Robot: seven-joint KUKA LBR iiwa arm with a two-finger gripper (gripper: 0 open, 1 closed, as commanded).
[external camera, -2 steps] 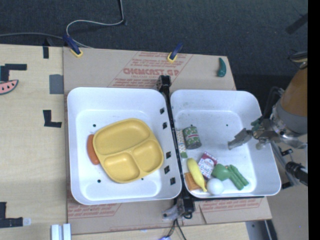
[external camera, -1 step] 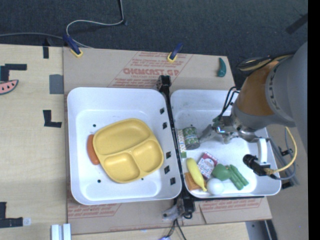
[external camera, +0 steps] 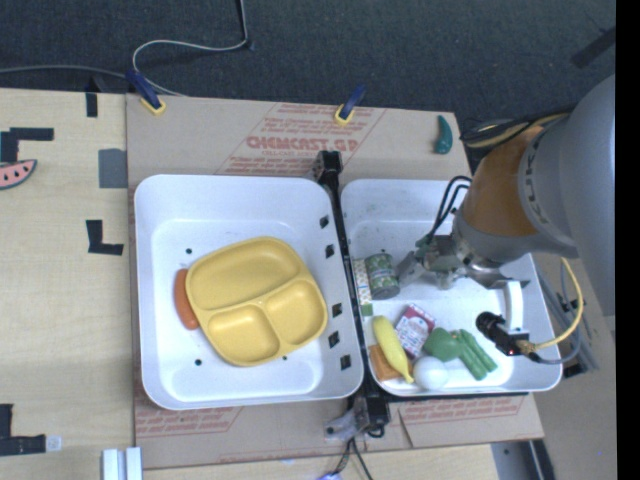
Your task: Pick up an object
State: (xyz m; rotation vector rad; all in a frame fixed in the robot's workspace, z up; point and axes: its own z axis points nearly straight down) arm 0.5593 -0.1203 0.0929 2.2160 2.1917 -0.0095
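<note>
My gripper (external camera: 428, 264) hangs low in the right bin (external camera: 400, 200), near its middle. Just to its left lies a small grey-green can (external camera: 380, 273), close to the gripper, and I cannot see contact. Along the bin's front lie a yellow banana (external camera: 391, 348), a red and white packet (external camera: 413, 328), a green toy (external camera: 460, 351) and a white egg (external camera: 433, 373). An orange piece (external camera: 379, 363) peeks out beside the banana. The arm's orange band (external camera: 500, 193) and grey body cover the bin's right side.
The left bin (external camera: 165, 368) holds a yellow divided plate (external camera: 255, 298) with an orange item (external camera: 184, 300) under its left edge. A black divider (external camera: 338, 258) runs between the bins. A green object (external camera: 442, 135) lies on the cardboard behind the right bin.
</note>
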